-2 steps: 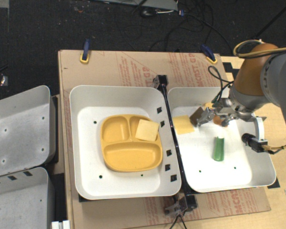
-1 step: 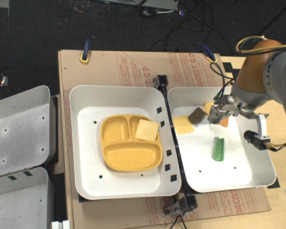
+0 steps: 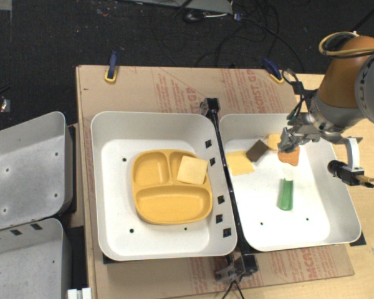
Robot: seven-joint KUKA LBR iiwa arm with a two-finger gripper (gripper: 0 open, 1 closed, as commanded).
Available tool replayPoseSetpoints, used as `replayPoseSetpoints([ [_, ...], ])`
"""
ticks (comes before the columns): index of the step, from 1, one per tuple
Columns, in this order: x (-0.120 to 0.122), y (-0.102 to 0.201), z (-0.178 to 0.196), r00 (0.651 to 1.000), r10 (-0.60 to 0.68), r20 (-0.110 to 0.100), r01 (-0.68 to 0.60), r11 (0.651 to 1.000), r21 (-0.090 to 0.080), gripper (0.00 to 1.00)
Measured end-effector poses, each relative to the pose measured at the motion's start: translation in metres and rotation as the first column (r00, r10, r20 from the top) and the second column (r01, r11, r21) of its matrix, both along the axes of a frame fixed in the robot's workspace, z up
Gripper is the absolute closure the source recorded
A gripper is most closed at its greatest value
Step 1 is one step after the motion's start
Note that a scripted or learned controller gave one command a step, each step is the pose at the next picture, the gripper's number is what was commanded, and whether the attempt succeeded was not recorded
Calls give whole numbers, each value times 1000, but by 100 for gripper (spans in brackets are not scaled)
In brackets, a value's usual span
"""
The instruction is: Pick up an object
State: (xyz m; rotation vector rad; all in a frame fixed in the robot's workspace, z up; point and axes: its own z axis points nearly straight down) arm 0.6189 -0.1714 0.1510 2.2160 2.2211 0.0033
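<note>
Objects: one tray (image 3: 168, 207), five loose pieces.

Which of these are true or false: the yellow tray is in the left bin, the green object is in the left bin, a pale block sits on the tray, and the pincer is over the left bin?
1. The yellow tray lies in the left bin. True.
2. The green object lies in the left bin. False: it lies in the right bin.
3. A pale block rests on the tray. True.
4. The pincer is over the left bin. False: it is over the right bin, by an orange object.
</note>
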Motion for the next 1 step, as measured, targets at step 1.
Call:
replayPoseSetpoints([
  [1, 1, 0, 54, 1000, 1, 2, -1, 1000, 0, 100],
])
